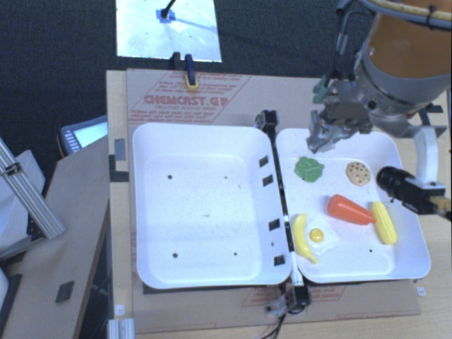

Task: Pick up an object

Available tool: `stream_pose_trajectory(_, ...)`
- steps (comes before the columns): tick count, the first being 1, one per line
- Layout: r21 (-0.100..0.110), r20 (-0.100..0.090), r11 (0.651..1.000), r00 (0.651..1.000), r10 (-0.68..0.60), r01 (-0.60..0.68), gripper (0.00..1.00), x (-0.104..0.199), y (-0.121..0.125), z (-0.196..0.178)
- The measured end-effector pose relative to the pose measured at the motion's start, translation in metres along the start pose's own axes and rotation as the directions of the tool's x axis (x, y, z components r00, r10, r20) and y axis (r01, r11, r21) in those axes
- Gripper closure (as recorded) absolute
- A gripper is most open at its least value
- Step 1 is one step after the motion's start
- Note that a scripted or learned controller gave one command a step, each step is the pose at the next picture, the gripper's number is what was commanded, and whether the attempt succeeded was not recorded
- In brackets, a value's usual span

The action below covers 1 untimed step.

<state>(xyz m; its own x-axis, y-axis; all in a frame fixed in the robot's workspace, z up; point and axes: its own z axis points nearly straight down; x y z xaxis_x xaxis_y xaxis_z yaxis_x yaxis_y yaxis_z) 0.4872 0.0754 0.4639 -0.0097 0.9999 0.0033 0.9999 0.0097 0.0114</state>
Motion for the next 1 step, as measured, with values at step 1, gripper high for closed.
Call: stream_pose_trajectory(1,0.011,0.004,1.0,1.0,0.011,-0.011,1.0,-0.027,-0.0012,0.0424)
